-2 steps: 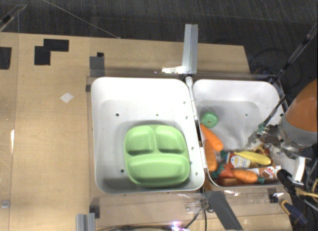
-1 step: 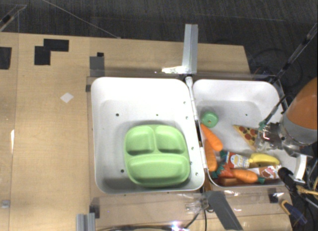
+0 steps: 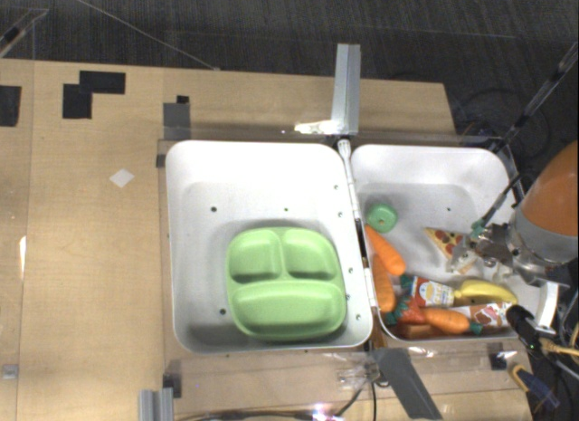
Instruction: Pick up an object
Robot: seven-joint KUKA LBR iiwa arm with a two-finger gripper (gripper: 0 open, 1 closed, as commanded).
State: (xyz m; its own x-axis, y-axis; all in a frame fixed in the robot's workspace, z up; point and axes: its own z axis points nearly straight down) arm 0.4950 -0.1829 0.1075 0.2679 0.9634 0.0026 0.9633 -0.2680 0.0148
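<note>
The right bin (image 3: 425, 170) holds several toy foods along its near side. A green round piece (image 3: 382, 219) lies by the divider, with an orange carrot (image 3: 387, 256) just below it. A pizza slice (image 3: 443, 241) sits mid-bin. A yellow banana (image 3: 484, 293) rests beside a small labelled bottle (image 3: 432, 293), and a second carrot (image 3: 448, 320) lies against the near wall. My gripper (image 3: 490, 252) hangs at the bin's right side, just right of the pizza slice and above the banana. Nothing shows as held in it.
The left bin (image 3: 194, 229) carries a green divided plate (image 3: 285, 282) in its near half. A metal post (image 3: 347, 89) stands behind the divider between the bins. The arm's orange band (image 3: 552, 197) overhangs the right bin's right wall.
</note>
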